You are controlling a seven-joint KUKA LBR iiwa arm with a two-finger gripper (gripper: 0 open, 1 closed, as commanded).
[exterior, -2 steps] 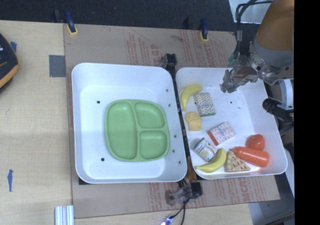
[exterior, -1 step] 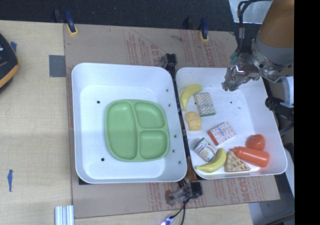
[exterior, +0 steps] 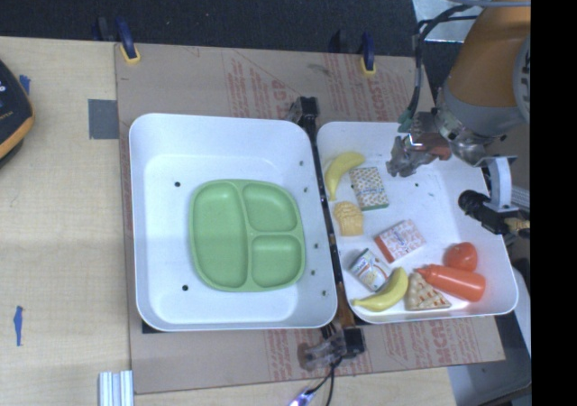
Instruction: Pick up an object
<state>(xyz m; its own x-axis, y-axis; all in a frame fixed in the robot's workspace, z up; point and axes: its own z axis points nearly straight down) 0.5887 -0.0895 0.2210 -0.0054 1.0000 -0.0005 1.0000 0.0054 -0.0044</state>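
White plastic forms the two shallow bins set side by side on a cardboard-covered bench (exterior: 225, 79). The left bin (exterior: 153, 138) is occupied by a green divided plate (exterior: 245, 235) lying flat near its centre. The right bin (exterior: 361, 135) is crowded with small objects. A yellow banana (exterior: 340, 170) is seen at about ten o'clock of that bin, with a speckled packet (exterior: 369, 188) touching or just beside it at its three o'clock side. A pale yellow lumpy piece (exterior: 348, 217) lies just below the banana, close to the bin's left wall. A red-and-white box (exterior: 399, 240) is placed near the bin's middle, and a small grey-and-white packet (exterior: 367, 269) lies at its seven o'clock. A second banana (exterior: 383, 293) is curved along the six o'clock edge, touching a waffle-like wedge (exterior: 426, 295). An orange carrot (exterior: 453, 281) and a red tomato (exterior: 461, 255) are grouped at about four o'clock. The grey arm with its orange band (exterior: 482, 43) is brought in from three o'clock, and the gripper (exterior: 404, 161) is positioned over the bin's twelve o'clock region, just to the three o'clock side of the speckled packet. Whether the claw is spread or closed cannot be told, and nothing can be made out between its tips.
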